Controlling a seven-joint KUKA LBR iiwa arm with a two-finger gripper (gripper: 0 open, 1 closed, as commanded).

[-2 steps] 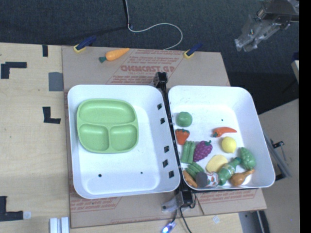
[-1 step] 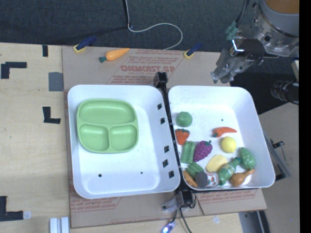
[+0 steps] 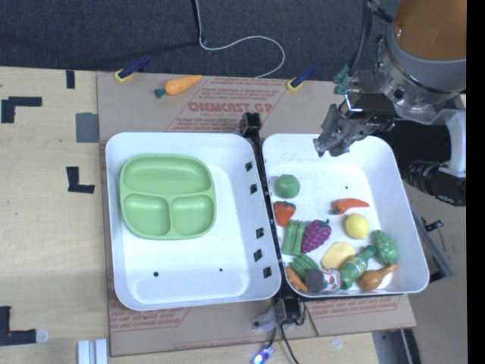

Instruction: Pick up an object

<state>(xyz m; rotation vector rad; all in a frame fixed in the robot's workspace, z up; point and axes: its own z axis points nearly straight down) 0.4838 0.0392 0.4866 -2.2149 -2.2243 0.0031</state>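
A dark carpet runs behind a pale bench topped with a sheet of cardboard (image 3: 227,105), and on that cardboard two shallow white bins sit side by side; the left bin (image 3: 136,279) carries a green divided plate (image 3: 167,196) toward its far left corner, while the right bin (image 3: 394,173) carries a heap of toy food along its near edge and middle; a green ball (image 3: 287,186) lies near the bin's left edge, a red chilli (image 3: 349,204) and a yellow lemon (image 3: 356,225) sit toward the right edge, and a bunch of purple grapes (image 3: 316,235) rests in the middle of the heap; a toy carrot (image 3: 179,86) lies on the cardboard beyond the left bin; the gripper (image 3: 331,144) hangs over the far edge of the right bin, its dark fingers drawn close together with nothing seen between them, and the toys all lie nearer the camera than it, the green ball being the closest, down and to its left.
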